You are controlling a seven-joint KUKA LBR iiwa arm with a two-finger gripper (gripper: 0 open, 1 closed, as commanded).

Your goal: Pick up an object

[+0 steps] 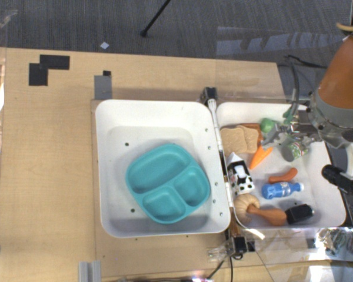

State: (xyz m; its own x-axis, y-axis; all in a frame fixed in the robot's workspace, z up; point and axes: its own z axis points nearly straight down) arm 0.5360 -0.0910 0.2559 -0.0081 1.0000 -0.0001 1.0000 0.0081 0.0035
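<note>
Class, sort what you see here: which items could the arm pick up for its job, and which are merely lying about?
Belong to the job:
orange toy carrot
blue plastic bottle
black-and-white toy cow
tan toy bread slices
two-finger gripper
right white bin

Lying about:
teal divided plastic plate
left white bin

Right bin [336,216] contents: two bread slices [240,138] at the upper left, overlapping; green ball [267,125] beside them; orange carrot [260,156] lying tilted; black-and-white cow carton [239,176] (on its side); orange sausage [282,175]; blue bottle [281,190] lying flat; tan, brown and black toy [270,211] along the near wall.
</note>
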